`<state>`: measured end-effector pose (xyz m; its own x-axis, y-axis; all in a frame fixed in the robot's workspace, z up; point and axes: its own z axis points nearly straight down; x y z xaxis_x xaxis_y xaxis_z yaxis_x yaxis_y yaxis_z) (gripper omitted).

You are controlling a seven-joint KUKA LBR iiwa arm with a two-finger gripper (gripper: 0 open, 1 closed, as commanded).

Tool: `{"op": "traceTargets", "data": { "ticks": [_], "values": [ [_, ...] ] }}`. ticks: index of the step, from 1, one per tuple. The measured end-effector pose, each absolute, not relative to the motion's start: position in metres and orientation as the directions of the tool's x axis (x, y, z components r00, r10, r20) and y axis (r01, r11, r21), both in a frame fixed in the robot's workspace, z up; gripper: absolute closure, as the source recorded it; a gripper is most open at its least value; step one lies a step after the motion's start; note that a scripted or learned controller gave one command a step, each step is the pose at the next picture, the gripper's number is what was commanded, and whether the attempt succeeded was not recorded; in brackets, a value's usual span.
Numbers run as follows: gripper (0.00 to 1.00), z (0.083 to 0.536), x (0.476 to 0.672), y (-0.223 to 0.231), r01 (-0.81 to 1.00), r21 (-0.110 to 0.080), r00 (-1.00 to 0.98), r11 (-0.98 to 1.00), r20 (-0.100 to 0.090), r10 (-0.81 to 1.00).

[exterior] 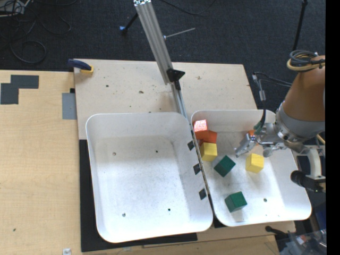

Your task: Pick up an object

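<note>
**Bench inventory: two bins, five blocks, one arm**

Lowest in the right bin [297, 209], and so nearest the camera: one dark green block [235, 201], lying alone on the bin floor; a second green block [224, 166] sits further up, toward the bin's middle, tilted to a diamond; just left of it, one yellow block [209, 151] beside the divide between the bins; touching that block's upper edge, an orange block [206, 137]; above the orange one, a pale pink-white block [200, 125], close to the bin's far wall.

Second yellow block [254, 163]: right of the middle green block, apart from it, directly below the gripper.

Arm [303, 102]: enters from the right, orange section above, grey wrist below, bent down over the right bin's upper right part; gripper [257, 145] low over the bin floor, its metal fingers [243, 147] spread wide, one left and one right, nothing between them; yellow block just under their tips, whether touching cannot be told.

Left bin [106, 137]: white, shallow, speckled floor.

Beyond the bins: slanted aluminium post [156, 41] rising from the bench; blue and yellow clamp [81, 66] at the bench's far left corner.
</note>
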<state>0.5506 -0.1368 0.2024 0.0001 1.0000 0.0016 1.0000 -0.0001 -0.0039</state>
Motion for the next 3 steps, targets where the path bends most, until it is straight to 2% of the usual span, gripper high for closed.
{"op": "traceTargets", "data": {
  "ticks": [1,2,3],
  "values": [
    [0.00,0.202,0.550,-0.138,1.000,-0.003,0.003,-0.003,0.001,1.000],
    [0.00,0.148,0.539,-0.137,1.000,-0.009,0.001,-0.001,0.002,1.000],
    [0.00,0.121,0.545,-0.138,1.000,0.017,-0.002,0.002,-0.002,1.000]
  ]
}}
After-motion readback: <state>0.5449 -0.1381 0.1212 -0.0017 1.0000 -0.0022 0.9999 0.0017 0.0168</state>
